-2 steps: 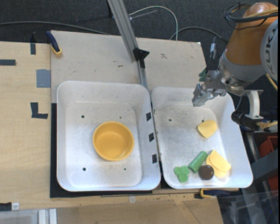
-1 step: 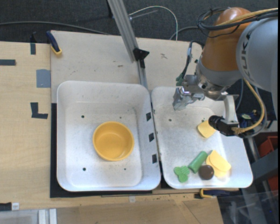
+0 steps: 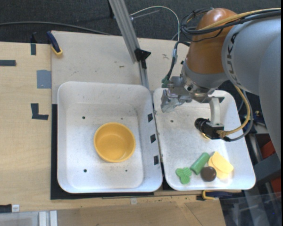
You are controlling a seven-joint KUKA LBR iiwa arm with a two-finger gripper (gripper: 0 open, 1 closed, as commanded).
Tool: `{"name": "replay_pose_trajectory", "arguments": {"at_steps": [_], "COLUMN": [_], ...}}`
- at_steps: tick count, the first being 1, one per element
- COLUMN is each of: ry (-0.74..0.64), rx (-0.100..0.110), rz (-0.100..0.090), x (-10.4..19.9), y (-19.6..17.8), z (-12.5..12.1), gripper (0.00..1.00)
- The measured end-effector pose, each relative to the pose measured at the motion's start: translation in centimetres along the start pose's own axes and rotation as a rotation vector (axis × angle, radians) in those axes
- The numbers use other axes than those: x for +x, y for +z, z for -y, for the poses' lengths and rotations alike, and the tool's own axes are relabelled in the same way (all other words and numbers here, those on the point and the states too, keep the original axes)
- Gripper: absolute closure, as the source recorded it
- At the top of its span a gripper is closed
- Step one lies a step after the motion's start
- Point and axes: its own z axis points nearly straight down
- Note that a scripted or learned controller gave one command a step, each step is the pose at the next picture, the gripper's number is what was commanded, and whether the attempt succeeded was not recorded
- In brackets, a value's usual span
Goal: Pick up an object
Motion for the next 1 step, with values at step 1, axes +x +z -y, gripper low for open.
{"name": "replay_pose_trajectory", "arguments": {"at_steps": [1], "ry": [0.0], "rx": [0.001], "rz": [0.0], "x": [4.97], "y": [0.91], "z": [-0.46], "gripper": [1.0]}}
